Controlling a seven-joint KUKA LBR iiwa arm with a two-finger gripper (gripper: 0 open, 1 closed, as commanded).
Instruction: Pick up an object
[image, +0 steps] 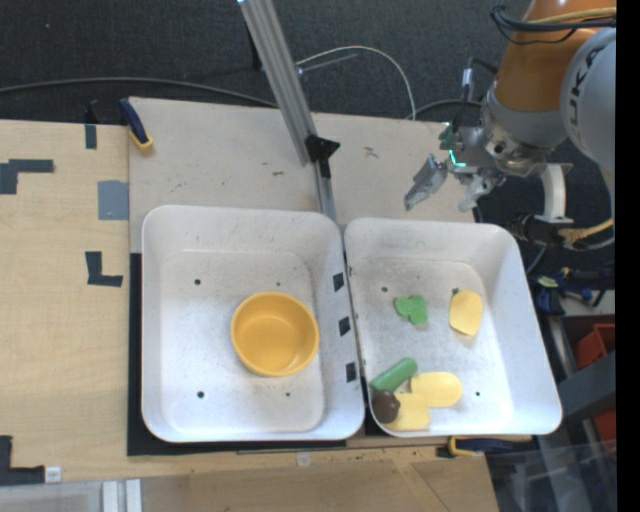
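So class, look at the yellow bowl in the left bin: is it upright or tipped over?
Upright. The yellow bowl shows its round open mouth and inner floor facing up, sitting in the left bin.

The arm (560, 70) is cut off by the top and right edges, so only its orange band and wrist can be seen. Below the jaws, at the near edge of the right bin (520, 300), a brown piece (385, 406) is partly covered by a green piece (393, 376) and lies against a pale yellow one (430, 392); their exact shapes are too small to tell. Far left of the jaws, the tabletop (50, 300) runs out of frame at the left and bottom edges. A slanted metal post (290, 85) left of the jaws is cut off at the top edge. Whether the jaws stand parted or closed is too blurred to tell.
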